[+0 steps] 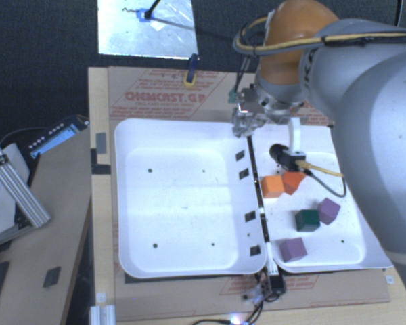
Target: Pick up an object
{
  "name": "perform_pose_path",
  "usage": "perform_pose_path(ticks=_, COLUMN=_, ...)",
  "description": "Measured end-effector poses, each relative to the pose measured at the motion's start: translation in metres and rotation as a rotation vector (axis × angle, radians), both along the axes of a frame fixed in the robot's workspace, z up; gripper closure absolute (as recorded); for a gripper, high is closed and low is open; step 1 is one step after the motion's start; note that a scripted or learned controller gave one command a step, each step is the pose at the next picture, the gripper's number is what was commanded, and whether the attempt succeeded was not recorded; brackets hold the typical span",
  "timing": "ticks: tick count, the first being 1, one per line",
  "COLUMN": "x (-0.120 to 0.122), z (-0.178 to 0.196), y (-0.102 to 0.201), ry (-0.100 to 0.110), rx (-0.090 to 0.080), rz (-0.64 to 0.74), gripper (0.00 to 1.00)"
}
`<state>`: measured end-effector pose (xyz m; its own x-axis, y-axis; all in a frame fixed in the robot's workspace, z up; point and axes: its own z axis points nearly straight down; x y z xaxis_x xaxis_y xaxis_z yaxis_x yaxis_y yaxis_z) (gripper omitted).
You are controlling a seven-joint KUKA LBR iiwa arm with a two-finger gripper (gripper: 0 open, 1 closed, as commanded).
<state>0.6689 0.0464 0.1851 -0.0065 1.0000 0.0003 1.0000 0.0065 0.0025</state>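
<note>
The big grey arm [365, 114] is reaching in over the right bin [352, 256]. Its gripper [247, 122] is sitting near the top edge, and I cannot tell how it is set. Nothing is being lifted yet. The blocks are lying in the right bin: orange [273, 185], red [294, 181], green [307, 220], and two purple [292, 248].

Bright, even overhead light; arm [365, 114] blurred, foil sheet [147, 17] glaring.

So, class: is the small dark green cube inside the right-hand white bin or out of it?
Inside. The small dark green cube rests on the floor of the right-hand white bin, beside a purple block.
</note>
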Motion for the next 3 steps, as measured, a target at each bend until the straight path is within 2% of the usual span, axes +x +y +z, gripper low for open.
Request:
perform_pose_path(ticks=1, x=0.000, z=0.000, y=0.042, ry=0.000, rx=0.002, rz=0.002, gripper=1.00)
perform_pose_path(ticks=2, x=0.000, z=0.000, y=0.032, ry=0.001, rx=0.000, rz=-0.005, gripper=1.00)
perform_pose_path(ticks=3, x=-0.020, z=-0.001, y=-0.029, ry=0.003, rx=-0.003, rz=-0.010, gripper=1.00)
